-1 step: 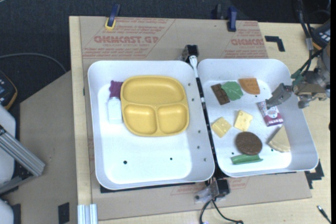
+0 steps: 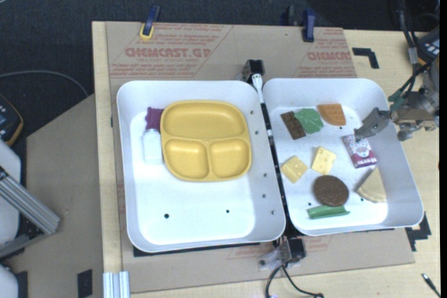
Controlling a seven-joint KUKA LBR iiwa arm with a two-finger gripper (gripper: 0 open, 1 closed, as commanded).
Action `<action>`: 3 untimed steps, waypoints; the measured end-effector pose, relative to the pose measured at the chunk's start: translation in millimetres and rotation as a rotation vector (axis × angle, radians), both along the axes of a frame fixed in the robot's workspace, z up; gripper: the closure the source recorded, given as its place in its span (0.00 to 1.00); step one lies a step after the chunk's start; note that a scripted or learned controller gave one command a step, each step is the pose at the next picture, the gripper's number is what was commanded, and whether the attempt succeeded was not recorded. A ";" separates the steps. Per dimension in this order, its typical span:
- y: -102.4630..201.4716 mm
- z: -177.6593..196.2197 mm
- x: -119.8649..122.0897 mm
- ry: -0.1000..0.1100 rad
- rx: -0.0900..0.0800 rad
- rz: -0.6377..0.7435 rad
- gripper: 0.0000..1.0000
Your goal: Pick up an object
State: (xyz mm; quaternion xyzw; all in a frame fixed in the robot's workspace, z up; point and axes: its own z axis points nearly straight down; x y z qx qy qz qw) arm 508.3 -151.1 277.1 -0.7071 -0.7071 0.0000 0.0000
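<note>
The counter (image 2: 209, 45) carries two shallow white bins side by side. The left bin (image 2: 202, 220) holds a yellow divided tray (image 2: 206, 139), with a small purple-and-white item (image 2: 151, 130) lying against the tray's left side.

The right bin (image 2: 398, 185) holds the loose items: a brown disc (image 2: 330, 190), a green piece (image 2: 309, 119), an orange piece (image 2: 332, 114), a dark brown bar (image 2: 292, 125), two pale yellow cheese-like blocks (image 2: 323, 160) and (image 2: 294, 168), a tan wedge (image 2: 373, 186), a green stick (image 2: 327, 211) near the front rim, and a small purple-and-white packet (image 2: 359, 151).

The gripper (image 2: 364, 130) reaches in from the right and sits just above the packet's upper end. Whether the jaws stand apart or together cannot be told at this resolution, and nothing is visibly held between them.

Judgement: the packet is the probable target. It lies in the right bin, right of centre, apart from its neighbours, between the orange piece and the tan wedge. It appears light, thin and flat, possibly with a slick wrapper, and so liable to slide or tip under a glancing touch. Taking it across its narrow width, near the middle, seems soundest, with the jaws brought low to the bin floor.
</note>
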 end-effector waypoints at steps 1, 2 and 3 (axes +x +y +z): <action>-0.7 -60.1 -8.1 0.007 0.003 -0.001 0.00; -8.2 -116.6 -3.4 0.007 0.003 -0.001 0.00; -4.5 -160.3 -1.5 0.006 0.003 0.000 0.00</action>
